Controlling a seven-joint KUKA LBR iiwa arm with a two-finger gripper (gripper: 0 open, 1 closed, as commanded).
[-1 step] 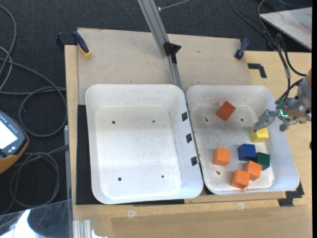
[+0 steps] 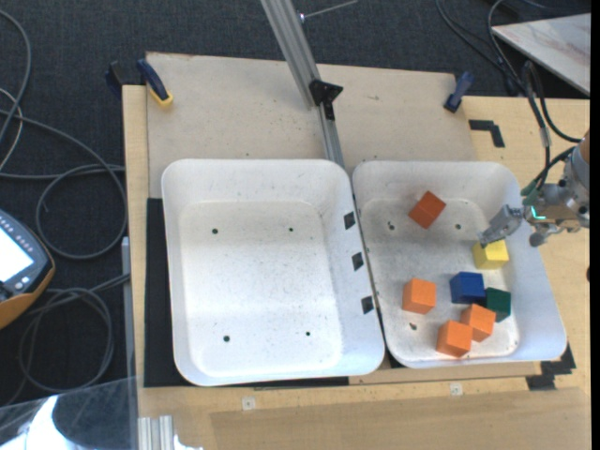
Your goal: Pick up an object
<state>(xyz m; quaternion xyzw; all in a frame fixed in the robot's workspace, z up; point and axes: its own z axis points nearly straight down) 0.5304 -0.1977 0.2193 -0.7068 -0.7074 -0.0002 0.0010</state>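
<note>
The gripper (image 2: pixel 514 225) is approaching the yellow block (image 2: pixel 491 253) in the right bin (image 2: pixel 394 181); finger state cannot be determined. Next, lowering over it is required.

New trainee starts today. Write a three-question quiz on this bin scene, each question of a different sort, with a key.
1. True or false: the yellow block lies in the right bin.
2. How many orange blocks are in that bin? A) two B) four C) six
3. Fill in: the block touching the blue block on its right side is dark ____.

Key
1. True; it sits just below the gripper.
2. B: one near the top, one left of blue, two at the bottom.
3. Green.
</note>
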